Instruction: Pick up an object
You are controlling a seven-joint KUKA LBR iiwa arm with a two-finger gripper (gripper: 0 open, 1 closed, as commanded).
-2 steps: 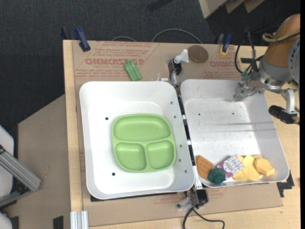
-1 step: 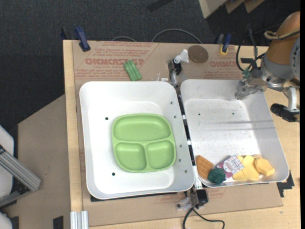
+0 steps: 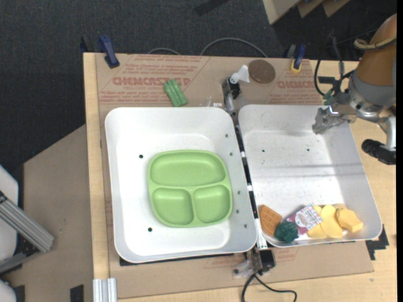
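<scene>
The gripper [image 3: 322,122] sits low by the right shallow white bin [image 3: 302,168]'s far-right edge; can't tell its grip. Small yellow, green and tan toys [image 3: 315,222] crowd the near edge, so mid-bin's wide open.

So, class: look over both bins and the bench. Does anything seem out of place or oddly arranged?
Mildly. The small items all crowd into the right bin's near corner, heaped against its rim. A green object lies outside the bins on the cardboard behind the left bin. Nothing looks spilled or broken.
</scene>
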